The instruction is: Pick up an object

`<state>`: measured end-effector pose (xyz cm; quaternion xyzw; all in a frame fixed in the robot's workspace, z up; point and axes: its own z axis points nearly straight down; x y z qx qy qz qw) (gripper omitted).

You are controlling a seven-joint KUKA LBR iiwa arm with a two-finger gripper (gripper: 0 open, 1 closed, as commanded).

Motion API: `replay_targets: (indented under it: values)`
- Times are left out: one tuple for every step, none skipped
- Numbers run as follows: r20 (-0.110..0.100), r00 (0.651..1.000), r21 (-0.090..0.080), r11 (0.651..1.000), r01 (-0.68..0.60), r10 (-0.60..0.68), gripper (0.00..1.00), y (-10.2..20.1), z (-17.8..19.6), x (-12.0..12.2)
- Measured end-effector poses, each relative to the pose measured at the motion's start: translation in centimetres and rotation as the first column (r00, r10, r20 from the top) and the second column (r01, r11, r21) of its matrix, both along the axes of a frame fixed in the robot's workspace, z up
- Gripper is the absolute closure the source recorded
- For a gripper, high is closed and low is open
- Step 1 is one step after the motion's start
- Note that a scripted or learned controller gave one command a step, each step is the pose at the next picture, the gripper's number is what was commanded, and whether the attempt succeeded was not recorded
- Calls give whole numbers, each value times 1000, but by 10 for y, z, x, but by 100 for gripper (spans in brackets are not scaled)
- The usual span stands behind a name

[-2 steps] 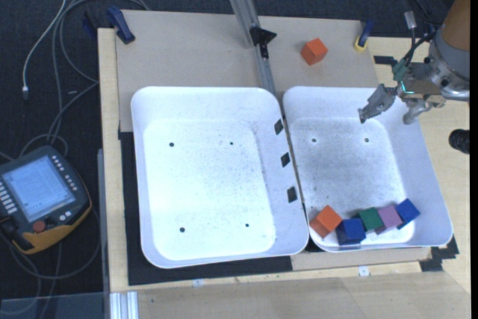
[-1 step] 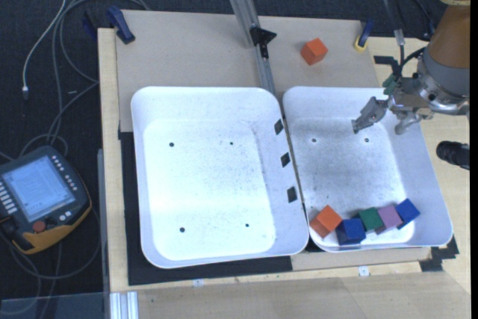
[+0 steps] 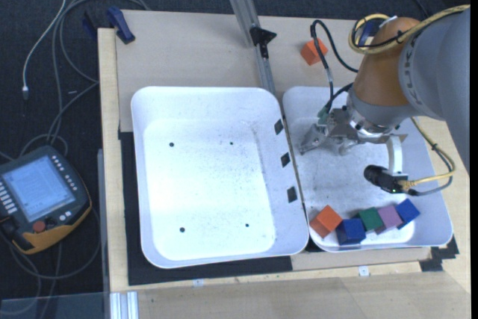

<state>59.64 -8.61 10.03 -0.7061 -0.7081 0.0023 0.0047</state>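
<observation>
Pictured from above: gripper (image 3: 323,137) hung over right bin (image 3: 299,104), toward its 10 o'clock; fingers' state impossible to tell. Lined along bin's 6 o'clock rim, well apart from gripper: orange block (image 3: 326,220), blue block (image 3: 350,231), green block (image 3: 370,221), purple block (image 3: 389,217), second blue block (image 3: 408,211). Left bin (image 3: 149,116) alongside.

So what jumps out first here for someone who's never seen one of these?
Probably the big grey arm with its orange band, reaching in from the right over the right-hand bin. Next, the cluster of coloured blocks at that bin's near edge: orange, two blue, green and purple. The left bin is bare white.
</observation>
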Motion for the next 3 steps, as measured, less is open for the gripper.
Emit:
replay_targets:
  values:
    - [11,1000,-1,1000,3,-3,100,-1,16,2]
    - [21,1000,-1,1000,-6,6,100,69,105,19]
    - [14,1000,1,1000,-7,7,100,136,135,-6]
